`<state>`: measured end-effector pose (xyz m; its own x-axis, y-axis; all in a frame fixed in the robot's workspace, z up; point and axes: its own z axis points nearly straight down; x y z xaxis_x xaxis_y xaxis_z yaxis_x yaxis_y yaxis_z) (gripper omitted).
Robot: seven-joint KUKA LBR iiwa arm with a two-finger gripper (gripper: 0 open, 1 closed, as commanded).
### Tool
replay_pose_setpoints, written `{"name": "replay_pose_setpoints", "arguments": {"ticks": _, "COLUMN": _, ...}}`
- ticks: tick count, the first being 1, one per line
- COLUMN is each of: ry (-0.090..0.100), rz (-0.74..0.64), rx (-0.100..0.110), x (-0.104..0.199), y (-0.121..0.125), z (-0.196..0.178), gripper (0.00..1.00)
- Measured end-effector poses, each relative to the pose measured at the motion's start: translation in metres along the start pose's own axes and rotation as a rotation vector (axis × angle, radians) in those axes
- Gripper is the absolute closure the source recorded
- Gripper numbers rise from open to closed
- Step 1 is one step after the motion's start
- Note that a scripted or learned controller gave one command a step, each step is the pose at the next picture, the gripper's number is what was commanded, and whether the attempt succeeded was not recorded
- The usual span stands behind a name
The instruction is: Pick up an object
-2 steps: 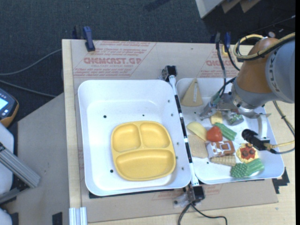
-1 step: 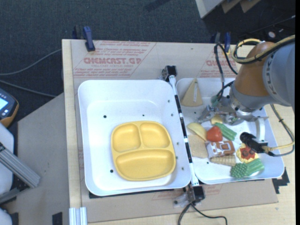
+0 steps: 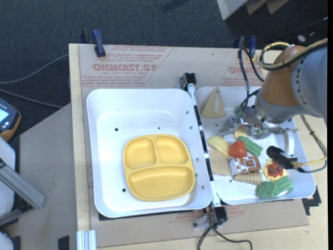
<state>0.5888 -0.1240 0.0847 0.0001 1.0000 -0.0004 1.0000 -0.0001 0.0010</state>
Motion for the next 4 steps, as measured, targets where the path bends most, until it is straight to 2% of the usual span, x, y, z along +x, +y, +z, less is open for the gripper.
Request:
{"name": "replay_pose_setpoints", "arguments": {"ticks": 1, "ry": 0.001, "rz": 0.000, "rx": 0.004, "x": 0.007, "y": -0.011, "z": 0.000, "gripper": 0.00}}
{"name": "replay_pose_setpoints", "arguments": {"ticks": 2, "ry": 0.001, "rz": 0.002, "rx": 0.004, "x": -0.005, "y": -0.035, "z": 0.000, "gripper": 0.00}}
{"name": "replay_pose_setpoints", "arguments": {"ticks": 3, "ry": 0.000, "rz": 0.000, "rx": 0.001, "x": 0.026, "y": -0.066, "z": -0.001, "gripper": 0.00}}
{"name": "replay_pose_setpoints", "arguments": {"ticks": 4, "ry": -0.006, "rz": 0.003, "rx": -0.012, "x": 0.026, "y": -0.095, "z": -0.003, "gripper": 0.00}}
